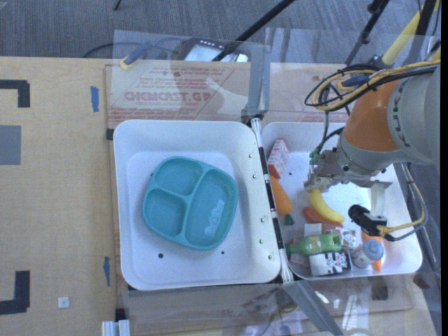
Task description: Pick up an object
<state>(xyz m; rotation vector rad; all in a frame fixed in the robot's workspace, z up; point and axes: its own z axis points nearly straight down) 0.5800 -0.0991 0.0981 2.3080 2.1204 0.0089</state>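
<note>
My gripper [316, 179] hangs over the right bin [409, 257], near its middle, just above the upper end of a yellow banana [326, 208]. The grey arm with its orange band [371, 128] reaches in from the right. Left of the gripper lies an orange carrot [281, 197], with a red and white carton [278, 156] behind it. A green bottle [315, 244] lies on its side toward the front of the bin. From this angle I see nothing clearly held in the gripper.
The left bin [133, 152] holds a teal divided plate [190, 201]. At the right bin's front sit a small black and white box [329, 262] and an orange and grey item [371, 250]. Cables hang around the arm.
</note>
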